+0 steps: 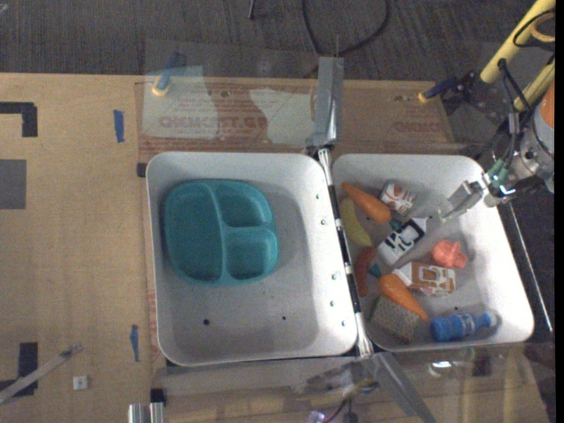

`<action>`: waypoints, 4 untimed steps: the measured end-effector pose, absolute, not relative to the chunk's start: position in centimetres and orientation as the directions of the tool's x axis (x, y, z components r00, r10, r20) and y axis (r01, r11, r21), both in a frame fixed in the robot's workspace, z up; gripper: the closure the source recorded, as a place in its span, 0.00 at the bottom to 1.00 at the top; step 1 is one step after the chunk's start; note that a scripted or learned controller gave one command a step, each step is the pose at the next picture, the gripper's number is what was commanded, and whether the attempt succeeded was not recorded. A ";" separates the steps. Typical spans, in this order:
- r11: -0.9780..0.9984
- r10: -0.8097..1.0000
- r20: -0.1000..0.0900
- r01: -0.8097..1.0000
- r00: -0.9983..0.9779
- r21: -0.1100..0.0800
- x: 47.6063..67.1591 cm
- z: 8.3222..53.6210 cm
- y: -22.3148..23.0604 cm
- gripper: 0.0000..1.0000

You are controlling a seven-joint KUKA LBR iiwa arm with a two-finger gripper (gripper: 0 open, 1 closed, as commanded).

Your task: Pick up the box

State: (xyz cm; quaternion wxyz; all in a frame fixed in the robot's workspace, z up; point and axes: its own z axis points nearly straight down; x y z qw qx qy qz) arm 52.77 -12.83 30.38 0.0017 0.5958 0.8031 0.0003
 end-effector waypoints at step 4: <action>0.273 0.962 0.006 0.962 -0.273 0.006 58.4 9.3 -18.2 0.00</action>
